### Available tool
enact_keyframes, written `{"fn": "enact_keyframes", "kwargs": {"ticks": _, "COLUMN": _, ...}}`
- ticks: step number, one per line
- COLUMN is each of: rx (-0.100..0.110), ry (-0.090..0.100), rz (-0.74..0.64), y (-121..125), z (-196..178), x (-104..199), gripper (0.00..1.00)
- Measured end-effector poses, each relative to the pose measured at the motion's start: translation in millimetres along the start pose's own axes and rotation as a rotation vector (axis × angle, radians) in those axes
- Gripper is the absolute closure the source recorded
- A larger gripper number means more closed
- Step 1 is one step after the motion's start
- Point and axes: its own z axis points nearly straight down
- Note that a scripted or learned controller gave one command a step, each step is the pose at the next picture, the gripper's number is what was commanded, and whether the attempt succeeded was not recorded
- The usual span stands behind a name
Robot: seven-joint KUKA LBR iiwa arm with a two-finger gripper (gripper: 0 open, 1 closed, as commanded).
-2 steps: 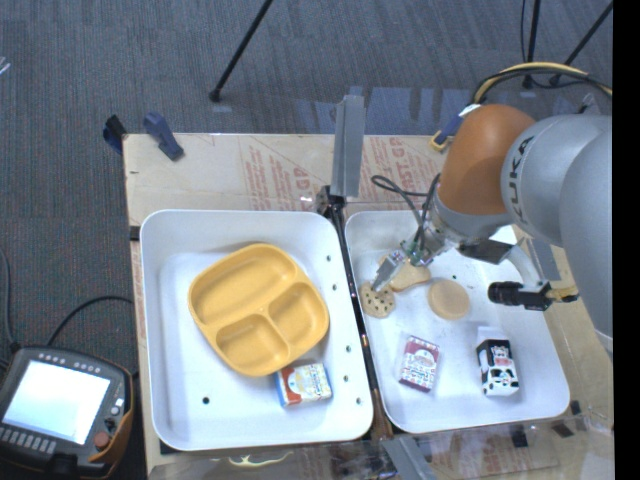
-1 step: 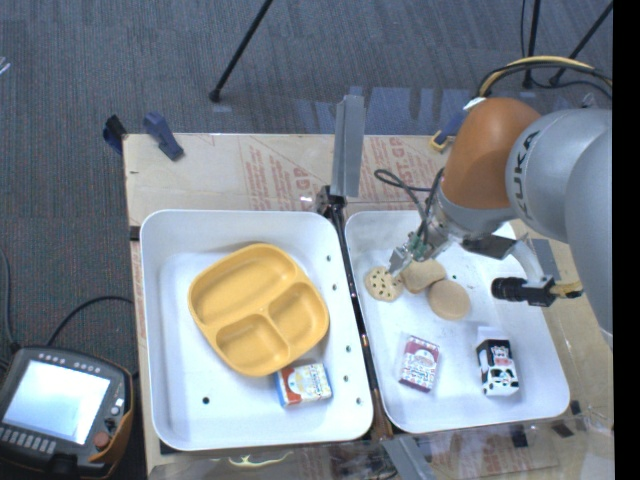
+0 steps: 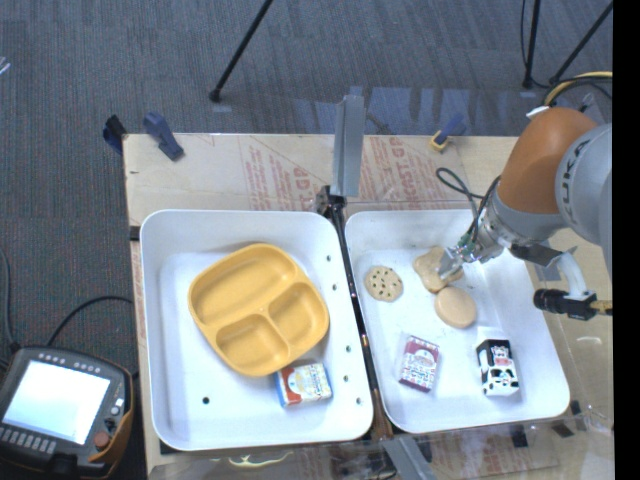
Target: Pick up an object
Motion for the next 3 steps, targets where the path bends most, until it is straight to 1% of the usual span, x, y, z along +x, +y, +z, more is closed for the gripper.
{"fn": "enact_keyframes", "kwargs": {"ticks": 1, "rx": 0.001, "ry": 0.004, "rz": 0.386, "y": 32.8, "z": 0.3, "x": 57.7, "gripper": 1.0}}
{"fn": "enact_keyframes", "kwargs": {"ticks": 2, "rx": 0.001, "ry": 0.001, "rz": 0.499, "y": -28.6, "z": -0.3, "x": 83.2, "gripper": 1.0}}
{"fn": "enact_keyframes", "kwargs": {"ticks": 3, "rx": 0.005, "ry": 0.003, "rz": 0.885, "y": -140.5, "z": -0.7, "x": 80.3, "gripper": 1.0}}
